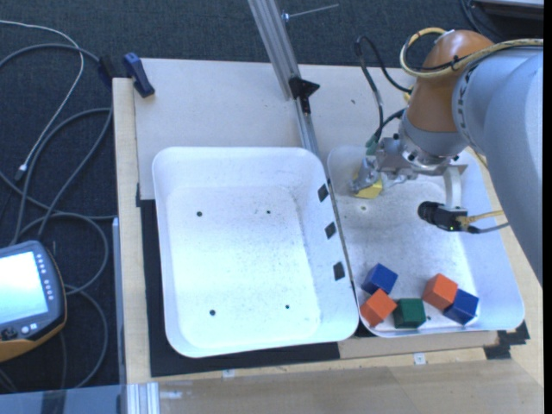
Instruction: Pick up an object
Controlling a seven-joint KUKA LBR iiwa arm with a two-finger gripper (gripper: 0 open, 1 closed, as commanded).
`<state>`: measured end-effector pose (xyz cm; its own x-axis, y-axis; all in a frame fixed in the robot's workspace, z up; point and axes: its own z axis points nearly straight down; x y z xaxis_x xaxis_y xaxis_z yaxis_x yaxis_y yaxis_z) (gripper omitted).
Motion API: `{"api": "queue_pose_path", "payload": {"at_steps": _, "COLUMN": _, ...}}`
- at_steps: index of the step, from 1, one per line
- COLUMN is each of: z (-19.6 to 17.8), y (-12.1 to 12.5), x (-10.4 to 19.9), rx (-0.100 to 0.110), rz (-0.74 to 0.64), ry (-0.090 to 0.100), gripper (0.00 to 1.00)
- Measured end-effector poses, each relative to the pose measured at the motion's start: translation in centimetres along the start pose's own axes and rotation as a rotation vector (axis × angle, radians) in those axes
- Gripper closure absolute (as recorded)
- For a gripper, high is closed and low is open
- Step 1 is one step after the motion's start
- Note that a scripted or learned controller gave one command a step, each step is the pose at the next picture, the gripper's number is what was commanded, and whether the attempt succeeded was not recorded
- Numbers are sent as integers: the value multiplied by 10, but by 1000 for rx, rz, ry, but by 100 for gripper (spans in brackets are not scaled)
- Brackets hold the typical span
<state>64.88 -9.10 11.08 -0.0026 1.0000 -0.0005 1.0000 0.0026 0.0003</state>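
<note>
While the arm reaches in from the right, the claw sits low over the far-left part of the right bin, near that bin's back wall. A small yellow object shows right at the claw tip, touching it or just under it. Can't tell whether it sits between the fingers or just lies on the bin floor beneath them. Claw state: cannot tell, the wrist body blocks the view of it.

Other contents of the right bin are clustered at the near edge, well apart from the claw:
- blue block, leftmost and furthest back of the group
- orange block, just in front of that blue one, touching or nearly so
- green block, beside the orange one on its right
- second orange block, right of the green one
- second blue block, touching that second orange block on its right side

Left bin shows a speckled white floor with a few dark dots. Both bins sit side by side on the desk. A blue clip lies at the desk's far-left corner. A metal pole slants down to the gap between the bins. A handheld pendant with a lit screen rests on the floor left of the desk, cables around it.
</note>
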Motion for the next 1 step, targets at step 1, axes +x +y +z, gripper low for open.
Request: {"api": "queue_pose_path", "payload": {"at_steps": 1, "z": -94, "y": -23, "x": -80, "rx": -8, "rz": 8, "ry": -5, "gripper": 100}}
